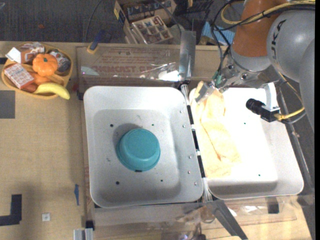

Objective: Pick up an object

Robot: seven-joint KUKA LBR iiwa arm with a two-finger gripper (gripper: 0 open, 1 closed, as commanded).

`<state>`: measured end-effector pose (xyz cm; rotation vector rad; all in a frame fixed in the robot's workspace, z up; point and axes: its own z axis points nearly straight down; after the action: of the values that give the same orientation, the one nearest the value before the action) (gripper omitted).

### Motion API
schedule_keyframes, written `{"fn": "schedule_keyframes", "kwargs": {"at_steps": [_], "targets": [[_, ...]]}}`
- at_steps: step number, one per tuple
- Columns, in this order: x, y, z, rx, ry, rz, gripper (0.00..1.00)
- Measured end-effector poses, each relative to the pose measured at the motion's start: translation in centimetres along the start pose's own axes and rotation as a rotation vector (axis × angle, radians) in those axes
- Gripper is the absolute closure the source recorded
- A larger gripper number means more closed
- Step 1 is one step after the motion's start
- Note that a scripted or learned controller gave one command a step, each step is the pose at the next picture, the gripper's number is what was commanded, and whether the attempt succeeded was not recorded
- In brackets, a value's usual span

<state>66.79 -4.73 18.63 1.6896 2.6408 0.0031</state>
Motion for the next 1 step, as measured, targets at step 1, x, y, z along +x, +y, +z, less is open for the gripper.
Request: {"fn": "schedule_keyframes", "kwargs": {"at_steps": [1], "targets": [[-4.64, -4.31, 9.64, -0.003, -0.001, 0.053, 0.00]]}}
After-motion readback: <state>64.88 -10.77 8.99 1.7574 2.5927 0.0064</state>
